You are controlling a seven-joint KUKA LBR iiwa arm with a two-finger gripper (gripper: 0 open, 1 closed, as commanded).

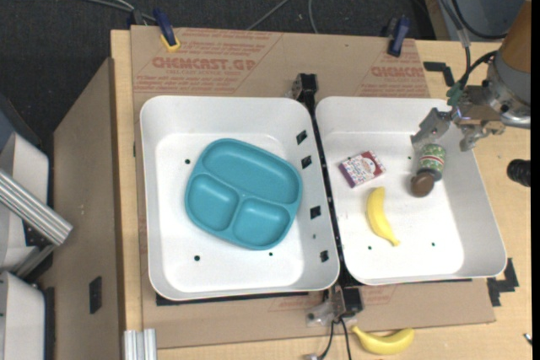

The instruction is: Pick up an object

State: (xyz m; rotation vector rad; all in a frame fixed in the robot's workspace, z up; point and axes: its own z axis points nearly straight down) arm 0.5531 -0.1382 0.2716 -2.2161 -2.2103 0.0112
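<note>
In the right bin (472, 253) lie a yellow banana (381, 217), a small purple-and-white packet (361, 169) and a little container with a green label and a brown end (427, 169). My gripper (447, 132) hangs over the bin's upper right part, just above and to the right of the green-labelled container. Its fingers (425, 128) are spread open with nothing between them. The left finger's tip is close to the container's top.
A teal divided plate (243, 193) lies in the left bin (160, 181). A second banana (386, 340) rests outside the bins at the bench's front edge. Black clips run along the divider (319, 181) between the bins. Cables cross the floor behind.
</note>
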